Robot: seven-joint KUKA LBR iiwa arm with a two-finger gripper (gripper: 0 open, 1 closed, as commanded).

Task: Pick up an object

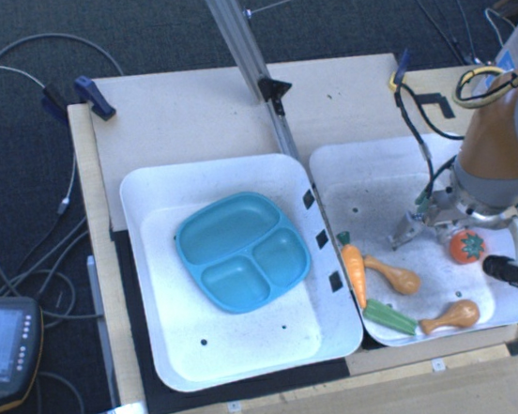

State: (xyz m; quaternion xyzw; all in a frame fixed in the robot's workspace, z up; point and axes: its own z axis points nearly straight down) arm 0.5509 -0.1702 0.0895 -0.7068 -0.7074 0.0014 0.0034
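and here's the bench from above, two shallow white bins side by side. the left bin (153, 263) sits in the middle of the frame with a blue divided plate (242, 251) lying flat in it, three compartments facing up, tilted a little against the bin's edges.

over to the right bin (367, 163), centre right of the frame, where the pickable toys are gathered along its lower part. an orange carrot (354, 274) lies near the bin's left wall, pointing down the frame. just right of it a tan gourd-shaped toy (393, 275) lies at a slant, its thin end close to the carrot. below them a green piece (389, 317) rests near the lower rim, and right beside that another tan gourd-shaped toy (451, 317) stretches toward the lower right. a red tomato with a green top (467, 246) sits at the bin's right side, apart from the rest.

the arm (502, 146) comes in from the right edge, orange band showing, its wrist bent down over the right bin. the gripper (415, 226) is low in the bin, left of the tomato and above the upper gourd toy. whether it is spread or closed, i cannot tell, and nothing is visibly caught in it.
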